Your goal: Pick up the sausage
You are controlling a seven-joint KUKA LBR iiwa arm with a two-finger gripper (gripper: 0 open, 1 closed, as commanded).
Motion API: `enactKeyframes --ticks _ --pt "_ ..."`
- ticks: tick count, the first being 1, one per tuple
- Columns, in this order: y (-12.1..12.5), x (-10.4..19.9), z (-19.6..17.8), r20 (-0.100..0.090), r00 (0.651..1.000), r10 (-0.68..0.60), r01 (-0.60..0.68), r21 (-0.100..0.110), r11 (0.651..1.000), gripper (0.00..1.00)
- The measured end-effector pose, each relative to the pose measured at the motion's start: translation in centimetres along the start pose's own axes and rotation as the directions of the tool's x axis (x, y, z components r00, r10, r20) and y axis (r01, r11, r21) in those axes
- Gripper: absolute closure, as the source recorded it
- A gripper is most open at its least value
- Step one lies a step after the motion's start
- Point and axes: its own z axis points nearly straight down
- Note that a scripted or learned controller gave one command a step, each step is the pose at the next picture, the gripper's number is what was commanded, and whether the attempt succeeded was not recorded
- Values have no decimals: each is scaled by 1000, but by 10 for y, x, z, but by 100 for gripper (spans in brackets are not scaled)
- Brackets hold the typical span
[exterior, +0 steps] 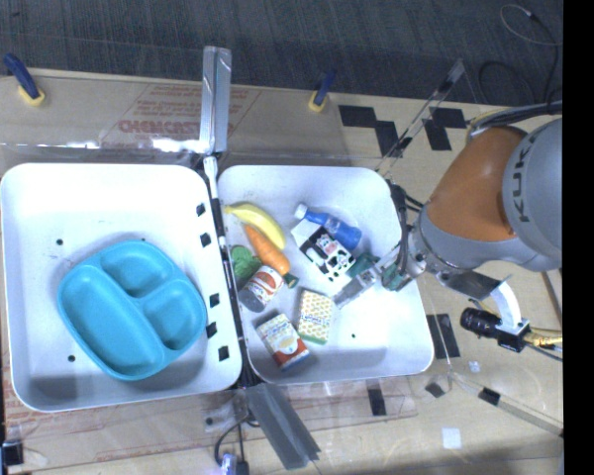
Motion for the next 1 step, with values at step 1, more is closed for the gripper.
enactKeyframes --ticks 1 --pt "1 38 10 -3 965 262 -261 3 965 0"
